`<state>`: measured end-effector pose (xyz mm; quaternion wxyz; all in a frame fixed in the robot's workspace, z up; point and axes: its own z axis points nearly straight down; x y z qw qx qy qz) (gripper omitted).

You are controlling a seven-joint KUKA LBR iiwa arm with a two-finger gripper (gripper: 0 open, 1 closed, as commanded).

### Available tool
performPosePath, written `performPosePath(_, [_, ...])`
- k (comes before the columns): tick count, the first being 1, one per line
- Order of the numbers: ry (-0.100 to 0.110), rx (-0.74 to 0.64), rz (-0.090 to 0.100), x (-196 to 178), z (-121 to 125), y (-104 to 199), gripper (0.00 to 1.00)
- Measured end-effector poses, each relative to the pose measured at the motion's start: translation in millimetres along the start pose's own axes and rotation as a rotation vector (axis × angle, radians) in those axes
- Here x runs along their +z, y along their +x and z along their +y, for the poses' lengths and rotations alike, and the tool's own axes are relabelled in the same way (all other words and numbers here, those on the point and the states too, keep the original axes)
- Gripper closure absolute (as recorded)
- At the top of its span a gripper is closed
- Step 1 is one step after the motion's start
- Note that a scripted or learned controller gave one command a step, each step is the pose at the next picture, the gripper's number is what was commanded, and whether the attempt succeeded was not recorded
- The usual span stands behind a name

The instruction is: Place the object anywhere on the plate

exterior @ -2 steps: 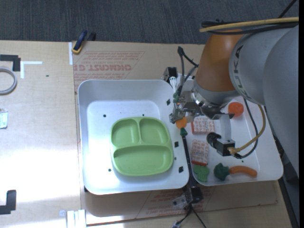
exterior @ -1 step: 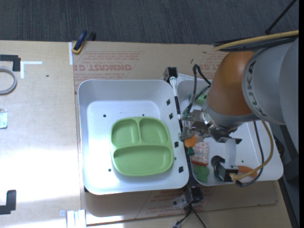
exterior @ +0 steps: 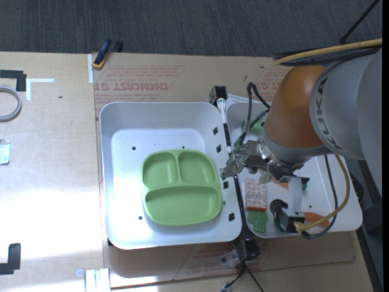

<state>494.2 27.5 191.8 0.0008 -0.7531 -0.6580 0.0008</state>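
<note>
1. The green plate lies centred in the left bin. All its compartments are bare, so the placing step is not yet done.
2. The gripper hangs low at the plate's 3 o'clock, by the wall between the bins. It is judged to be positioned for work in the right bin.
3. The object is judged to be one of the items there. A red-and-white packet lies at the gripper's 5 o'clock, and a green piece lies at the packet's 6 o'clock.
4. The arm covers most of the right bin. Whether the gripper is open, closed or holding anything cannot be told.
</note>
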Motion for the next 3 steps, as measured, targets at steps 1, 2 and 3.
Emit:
performPosePath(1, [0.0,-0.089,0.0,50.0,-28.3,84.5,0.0])
performPosePath(2, [-0.003,-0.29,-0.001,-37.7,-31.5,113.8,0.0])
performPosePath(3, [-0.004,-0.769,-0.002,-70.5,-34.0,148.7,0.0])
